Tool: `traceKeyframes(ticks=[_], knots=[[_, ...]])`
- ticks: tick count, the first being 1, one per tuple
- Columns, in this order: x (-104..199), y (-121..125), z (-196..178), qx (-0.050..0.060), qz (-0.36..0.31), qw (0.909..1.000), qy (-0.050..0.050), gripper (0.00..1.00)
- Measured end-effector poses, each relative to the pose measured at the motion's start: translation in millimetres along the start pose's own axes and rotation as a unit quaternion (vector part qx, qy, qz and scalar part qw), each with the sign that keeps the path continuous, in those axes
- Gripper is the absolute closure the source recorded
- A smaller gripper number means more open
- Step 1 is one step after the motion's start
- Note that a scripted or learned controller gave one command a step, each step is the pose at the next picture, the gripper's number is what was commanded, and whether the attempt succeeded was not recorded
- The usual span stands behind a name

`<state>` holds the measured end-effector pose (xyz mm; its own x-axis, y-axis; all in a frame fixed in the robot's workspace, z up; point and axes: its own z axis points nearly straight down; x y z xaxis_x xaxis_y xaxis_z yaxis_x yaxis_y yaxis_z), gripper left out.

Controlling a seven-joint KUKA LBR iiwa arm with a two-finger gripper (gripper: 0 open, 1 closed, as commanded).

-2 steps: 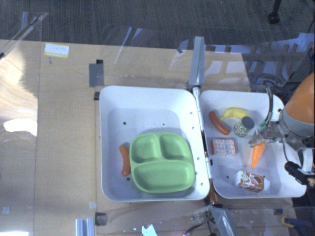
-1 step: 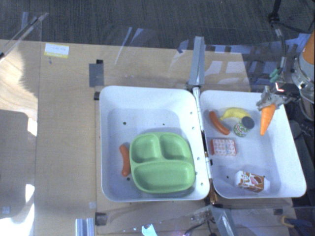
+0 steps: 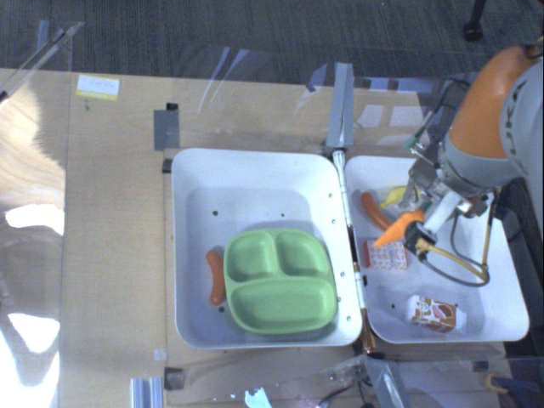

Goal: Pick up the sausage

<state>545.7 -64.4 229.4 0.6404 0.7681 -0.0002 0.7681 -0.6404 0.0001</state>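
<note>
A reddish sausage lies in the right bin near its left wall, slanting toward the front. Another reddish-orange sausage-like piece lies in the left bin, pressed against the left side of the green plate. My gripper hangs low over the right bin, just right of the first sausage and directly over an orange carrot. The wrist and cables hide its tips. I see nothing held in it.
A green divided plate fills the front of the left bin. The right bin also holds a yellow item, a red-and-white packet and a small carton. The grey arm with its orange band covers the bin's back right.
</note>
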Motion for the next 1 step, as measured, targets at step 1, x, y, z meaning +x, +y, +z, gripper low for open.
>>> traceKeyframes(ticks=[1], knots=[[23.3, -56.6, 9.4, 0.0, -0.12, 0.9928, 0.001, 1.0]])
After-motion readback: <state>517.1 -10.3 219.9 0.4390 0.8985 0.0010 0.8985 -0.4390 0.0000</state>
